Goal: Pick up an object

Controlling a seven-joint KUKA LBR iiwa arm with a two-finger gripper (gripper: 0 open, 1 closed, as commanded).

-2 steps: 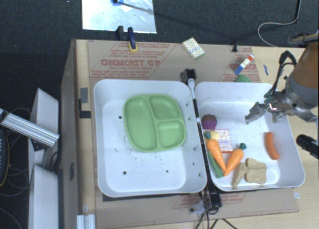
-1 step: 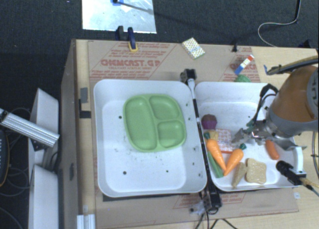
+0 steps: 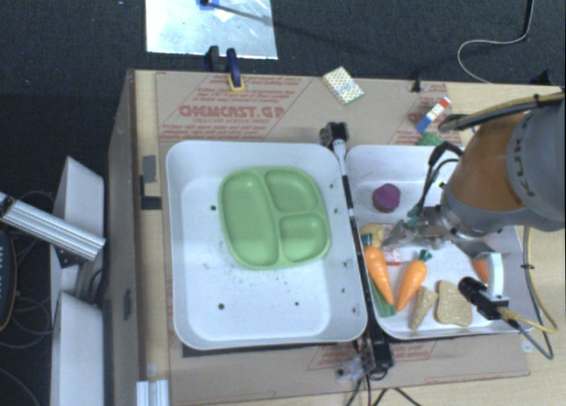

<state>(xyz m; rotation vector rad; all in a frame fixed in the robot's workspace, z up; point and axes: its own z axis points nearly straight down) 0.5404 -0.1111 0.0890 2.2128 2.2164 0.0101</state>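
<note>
Carrots [image 3: 393, 277] lie in right bin [image 3: 398, 158]; green tray [image 3: 272, 217] fills left bin [image 3: 195, 218].

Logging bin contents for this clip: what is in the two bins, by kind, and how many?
Green divided plate: 1
Carrots: 2
Purple round piece: 1
Tan bread-like pieces: 2
Total: 6 clearly seen; a few small bits by the gripper are too hidden to sort.

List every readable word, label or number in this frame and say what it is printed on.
"CHEMCAST GP" in red letters, on the brown board behind the left bin.
Fainter red print repeated on that board: too blurred to read.
Small patterned card and the red, white and blue item on the board: any markings too small to read.
</note>
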